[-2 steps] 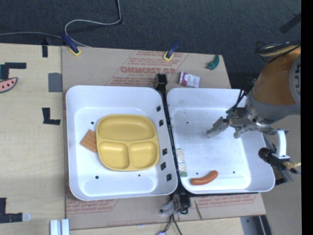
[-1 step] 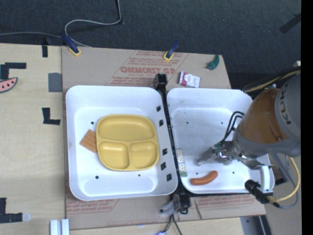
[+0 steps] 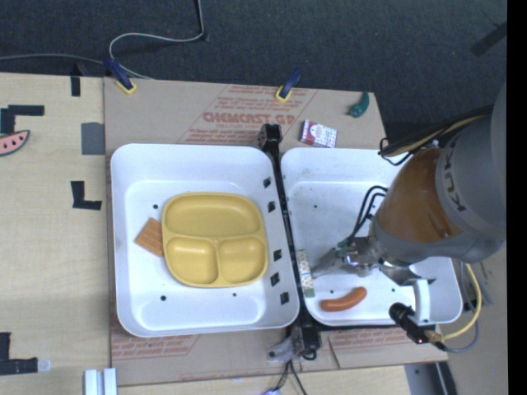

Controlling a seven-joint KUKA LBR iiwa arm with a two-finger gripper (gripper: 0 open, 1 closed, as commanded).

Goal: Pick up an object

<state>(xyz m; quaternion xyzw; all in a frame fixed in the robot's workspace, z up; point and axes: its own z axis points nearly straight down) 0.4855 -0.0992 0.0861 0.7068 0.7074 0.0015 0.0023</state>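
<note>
- The surface [image 3: 49, 245] is pale wood with a brown cardboard sheet [image 3: 239, 113] laid over it, and the two white bins sit side by side on that sheet.
- The arm [image 3: 449, 196] reaches in from the right, and its grey body and orange band cover much of the right bin [image 3: 329, 179], hiding that bin's far right part.
- The left bin [image 3: 132, 303] holds a yellow divided plate [image 3: 216, 239] lying flat, with a tan cracker-like piece [image 3: 150, 237] tucked at its left edge and partly under it.
- The gripper [image 3: 344, 256] sits low in the right bin, near the wall shared by the two bins, its metal parts pointing left; whether it is released or clenched cannot be told, as the wrist covers it from above and the tips blur together.
- The sausage [image 3: 343, 300], the likeliest thing to pick, lies in the right bin's near part, just below the gripper and apart from it, with nothing seen gripped.
- Its long axis runs nearly left to right, the right end tilted a little upward, so a grasp across its narrow width looks the sounder choice.
- A small patterned strip [image 3: 305, 273] lies against the shared wall, just left of the sausage; what it is cannot be made out.
- A small printed packet [image 3: 317, 133] lies on the cardboard above the bins.
</note>
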